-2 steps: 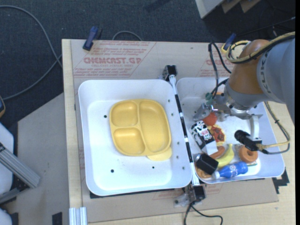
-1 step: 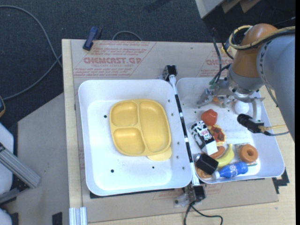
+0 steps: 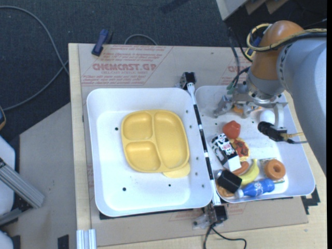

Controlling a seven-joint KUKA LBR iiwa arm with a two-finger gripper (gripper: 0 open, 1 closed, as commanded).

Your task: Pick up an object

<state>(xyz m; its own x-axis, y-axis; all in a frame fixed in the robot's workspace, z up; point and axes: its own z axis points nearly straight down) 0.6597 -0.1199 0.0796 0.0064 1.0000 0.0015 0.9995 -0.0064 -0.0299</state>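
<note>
Bottle [image 3: 258, 188]: blue, right bin's [image 3: 301, 178] near edge, well below jaws
Toys: pile by divider, red one [image 3: 232, 128] just below jaws
Gripper [image 3: 236, 104]: over bin's far end, jaw state can't tell
Tray [image 3: 155, 140]: yellow, left bin [image 3: 104, 154]

This is a robotics lab or test cell rather than a home or shop: an industrial arm [image 3: 295, 45] with an orange band and bundled cables reaches over a plain wooden table [image 3: 78, 139] that stands on dark carpet [image 3: 46, 14], with loose black wires [image 3: 31, 19] trailing across the floor. The table carries two shallow white bins [image 3: 104, 191] clamped side by side over a sheet of printed acrylic-maker's packing paper [image 3: 124, 66]. A yellow divided plate [image 3: 154, 140] and a jumble of toy food [image 3: 244, 165] serve as test props, and an aluminium frame rail [image 3: 21, 183] juts in at the left.
</note>
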